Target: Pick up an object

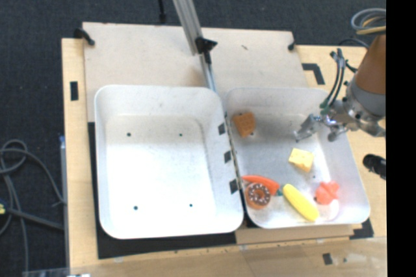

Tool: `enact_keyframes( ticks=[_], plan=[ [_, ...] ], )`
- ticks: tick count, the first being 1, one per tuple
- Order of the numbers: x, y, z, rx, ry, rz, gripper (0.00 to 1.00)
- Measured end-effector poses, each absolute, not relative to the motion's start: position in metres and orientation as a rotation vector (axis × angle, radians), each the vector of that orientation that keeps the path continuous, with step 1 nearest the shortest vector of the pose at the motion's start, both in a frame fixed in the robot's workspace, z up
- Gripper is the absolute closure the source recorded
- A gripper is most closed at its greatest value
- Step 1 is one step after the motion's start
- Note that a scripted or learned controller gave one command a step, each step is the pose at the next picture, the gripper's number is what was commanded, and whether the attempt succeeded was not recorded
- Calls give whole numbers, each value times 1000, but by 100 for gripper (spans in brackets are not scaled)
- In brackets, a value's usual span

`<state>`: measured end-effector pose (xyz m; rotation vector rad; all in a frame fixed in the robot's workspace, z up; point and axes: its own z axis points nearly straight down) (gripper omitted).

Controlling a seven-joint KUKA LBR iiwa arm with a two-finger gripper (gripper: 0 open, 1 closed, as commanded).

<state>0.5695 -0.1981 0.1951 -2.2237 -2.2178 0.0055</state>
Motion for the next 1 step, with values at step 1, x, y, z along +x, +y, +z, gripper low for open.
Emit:
enact_keyframes(
  ticks=[1],
  plan=[
    [573, -198, 133, -2225, -2215, 7, 0]
  ],
)
